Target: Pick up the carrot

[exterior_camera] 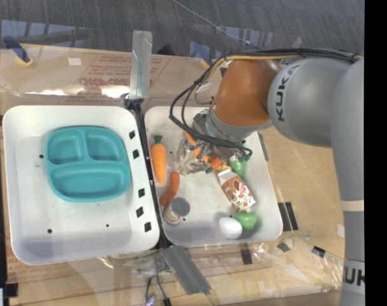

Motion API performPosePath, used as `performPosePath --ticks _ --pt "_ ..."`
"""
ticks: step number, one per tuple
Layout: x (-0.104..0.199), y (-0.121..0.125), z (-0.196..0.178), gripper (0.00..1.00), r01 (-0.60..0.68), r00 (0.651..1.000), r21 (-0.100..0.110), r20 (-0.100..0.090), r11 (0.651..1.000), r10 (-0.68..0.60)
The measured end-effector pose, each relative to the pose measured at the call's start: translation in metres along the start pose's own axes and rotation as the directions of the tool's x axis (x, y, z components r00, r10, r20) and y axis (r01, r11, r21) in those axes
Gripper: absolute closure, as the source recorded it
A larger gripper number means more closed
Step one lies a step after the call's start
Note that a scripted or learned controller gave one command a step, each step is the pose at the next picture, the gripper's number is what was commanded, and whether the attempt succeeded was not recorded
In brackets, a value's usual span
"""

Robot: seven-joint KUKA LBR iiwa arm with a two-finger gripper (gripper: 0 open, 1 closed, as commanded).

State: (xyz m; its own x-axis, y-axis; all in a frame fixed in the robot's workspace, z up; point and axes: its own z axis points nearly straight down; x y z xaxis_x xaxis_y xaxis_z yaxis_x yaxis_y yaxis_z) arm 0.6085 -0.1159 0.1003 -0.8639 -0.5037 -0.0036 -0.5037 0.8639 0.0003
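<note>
Grey arm housing with its orange band [244,94] rises closest to the lens, swinging in from the right and covering much of the right bin [270,196]. Below the band the gripper [194,155] hangs over the bin's upper middle; whether it is open or closed I cannot tell, and nothing is visibly held in it.

Just to its left, against the bin's left wall, the carrot [159,162] lies flat on the bin floor, green tip pointing away. A second orange piece [171,189] lies below it, near a small grey can [178,207]. Below and right of the gripper sit a small carton [236,192], a white egg [231,227] and a green piece [247,220]. Well to the left, the other bin [18,190] holds a teal divided plate [88,163].

By my reckoning the pick is not yet made: closing on the carrot and lifting it are both left.
</note>
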Motion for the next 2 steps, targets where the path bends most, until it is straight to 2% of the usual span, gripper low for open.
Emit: performPosePath --ticks 1,2 --pt "-0.041 0.024 -0.094 1.0 0.024 1.0 0.004 0.002 1.0 -0.024" --pt "-0.012 0.031 -0.139 1.0 0.303 0.953 0.001 -0.001 0.953 -0.303"
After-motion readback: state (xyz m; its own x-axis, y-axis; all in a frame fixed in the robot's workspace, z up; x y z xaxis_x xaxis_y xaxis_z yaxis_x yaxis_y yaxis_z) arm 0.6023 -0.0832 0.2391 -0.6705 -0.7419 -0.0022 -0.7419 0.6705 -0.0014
